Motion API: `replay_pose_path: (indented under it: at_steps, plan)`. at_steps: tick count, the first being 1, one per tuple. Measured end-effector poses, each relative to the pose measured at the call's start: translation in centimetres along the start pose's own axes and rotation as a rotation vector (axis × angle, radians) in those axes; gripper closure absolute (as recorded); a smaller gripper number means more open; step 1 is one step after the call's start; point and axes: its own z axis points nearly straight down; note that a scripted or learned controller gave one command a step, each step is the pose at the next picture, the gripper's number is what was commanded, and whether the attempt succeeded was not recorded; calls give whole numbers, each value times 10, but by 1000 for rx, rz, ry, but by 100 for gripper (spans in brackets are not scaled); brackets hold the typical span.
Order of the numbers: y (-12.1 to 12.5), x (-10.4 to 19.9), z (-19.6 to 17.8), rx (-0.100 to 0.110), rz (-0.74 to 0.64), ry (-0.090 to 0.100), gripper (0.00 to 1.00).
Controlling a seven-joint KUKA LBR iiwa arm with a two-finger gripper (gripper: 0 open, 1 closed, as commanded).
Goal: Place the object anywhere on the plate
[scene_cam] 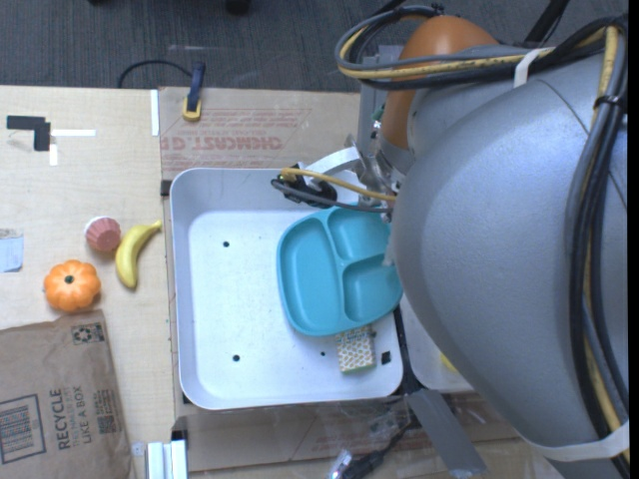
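The sponge [355,350] lies in the bin [230,367], touching the blue plate's [334,277] near edge. The arm [509,238] hides its gripper, so I cannot tell its state; a blind grab could shove the plate.

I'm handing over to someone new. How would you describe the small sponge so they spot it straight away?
Start at the white bin in the middle of the view and find the blue divided plate lying in its right half. Just below the plate's lower edge, near the bin's bottom right corner, sits the sponge: a small, pale, speckled rectangle, the only loose thing in the bin besides the plate.
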Motion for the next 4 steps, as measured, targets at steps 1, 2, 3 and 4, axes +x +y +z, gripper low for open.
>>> replay_pose_path:
  at_steps: [1, 2, 3, 4]
  plan:
    - [-59, -53, -88, -3, -84, -1, 0]
    - [1, -121, -34, -2, -148, -6, 0]
    - [-34, -97, 63, 7, -98, 4, 0]
    - [-7, -66, -123, -2, -255, -4, 0]
